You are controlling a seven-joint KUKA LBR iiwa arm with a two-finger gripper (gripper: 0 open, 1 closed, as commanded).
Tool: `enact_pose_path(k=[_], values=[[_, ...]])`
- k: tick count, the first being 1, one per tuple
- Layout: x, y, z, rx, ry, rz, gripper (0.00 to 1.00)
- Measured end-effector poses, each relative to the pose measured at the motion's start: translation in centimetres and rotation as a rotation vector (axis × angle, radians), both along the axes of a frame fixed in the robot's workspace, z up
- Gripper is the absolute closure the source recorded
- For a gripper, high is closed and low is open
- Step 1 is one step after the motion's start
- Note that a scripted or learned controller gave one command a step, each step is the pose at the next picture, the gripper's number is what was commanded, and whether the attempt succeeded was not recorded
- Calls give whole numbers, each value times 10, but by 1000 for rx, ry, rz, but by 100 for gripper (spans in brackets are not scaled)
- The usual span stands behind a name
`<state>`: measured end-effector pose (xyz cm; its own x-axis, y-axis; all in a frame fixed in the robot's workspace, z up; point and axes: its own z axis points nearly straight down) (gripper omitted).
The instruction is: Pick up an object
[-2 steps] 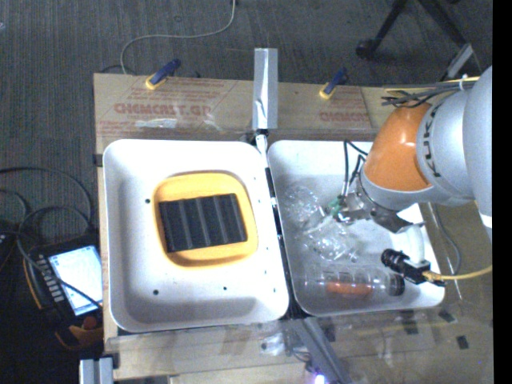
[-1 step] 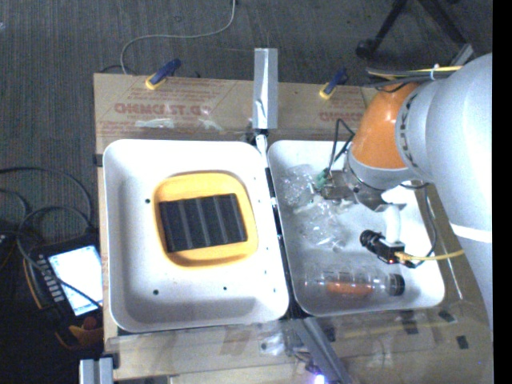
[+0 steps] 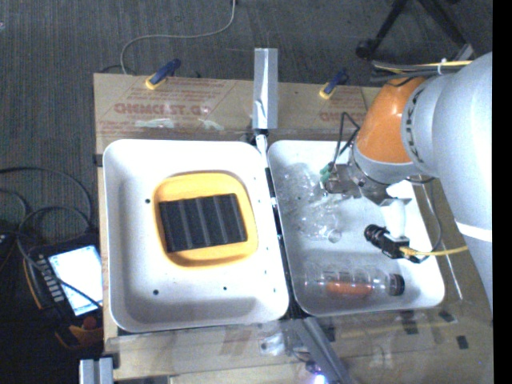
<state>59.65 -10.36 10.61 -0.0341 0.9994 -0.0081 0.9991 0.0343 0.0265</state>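
Arm in from the right, wrist over the right bin (image 3: 436,290). Claw (image 3: 334,184) hidden under the wrist; can't tell its state. Crumpled clear plastic (image 3: 308,202) just left of and below the claw. Clear bottle (image 3: 352,283) lying on its side, nearer the front. Yellow tray (image 3: 206,218) in the left bin (image 3: 128,238), well apart.

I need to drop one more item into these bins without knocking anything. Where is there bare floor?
Left bin: bare floor rings the yellow tray, widest along the near edge and left side. Right bin is crowded: crumpled clear plastic by the divider, a clear bottle along the near wall, the arm over the far part.
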Motion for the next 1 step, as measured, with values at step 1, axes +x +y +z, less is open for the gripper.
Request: enact_pose_path(k=[1], values=[[-2,2,-3,1,7,2,0]])
